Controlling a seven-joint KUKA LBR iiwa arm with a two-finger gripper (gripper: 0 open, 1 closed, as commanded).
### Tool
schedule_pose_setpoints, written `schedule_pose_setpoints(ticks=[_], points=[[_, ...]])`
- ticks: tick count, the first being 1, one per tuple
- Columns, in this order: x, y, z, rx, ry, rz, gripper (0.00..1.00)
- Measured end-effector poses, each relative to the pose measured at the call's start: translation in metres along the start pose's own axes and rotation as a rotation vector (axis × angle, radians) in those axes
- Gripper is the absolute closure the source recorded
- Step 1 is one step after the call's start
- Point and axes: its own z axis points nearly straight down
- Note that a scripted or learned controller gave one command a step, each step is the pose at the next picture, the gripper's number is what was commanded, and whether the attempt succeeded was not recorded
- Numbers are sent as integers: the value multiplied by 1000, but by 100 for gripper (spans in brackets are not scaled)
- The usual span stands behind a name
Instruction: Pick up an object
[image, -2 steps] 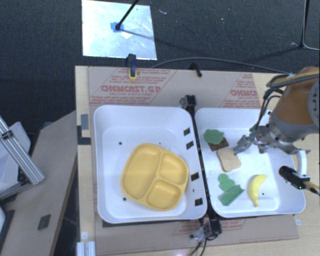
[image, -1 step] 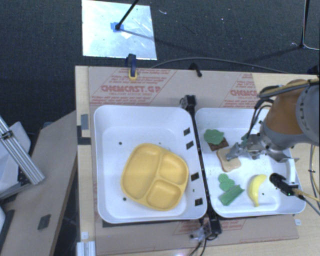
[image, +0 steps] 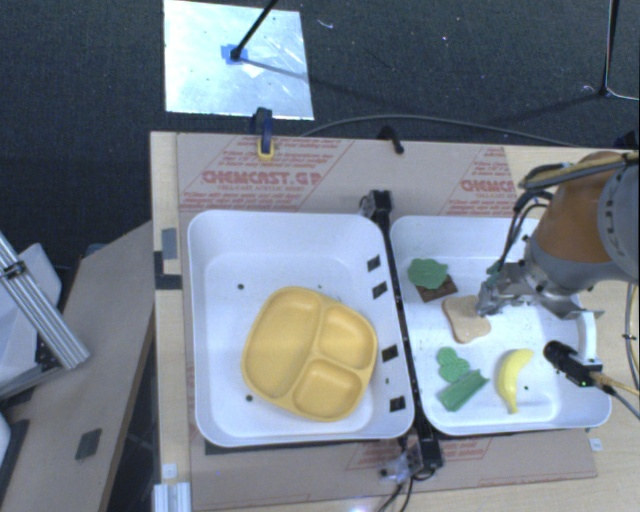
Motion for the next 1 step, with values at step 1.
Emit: schedule_pose_setpoints(ticks=[1], points=[[-8, 6, -47, 1, 0, -1, 100]])
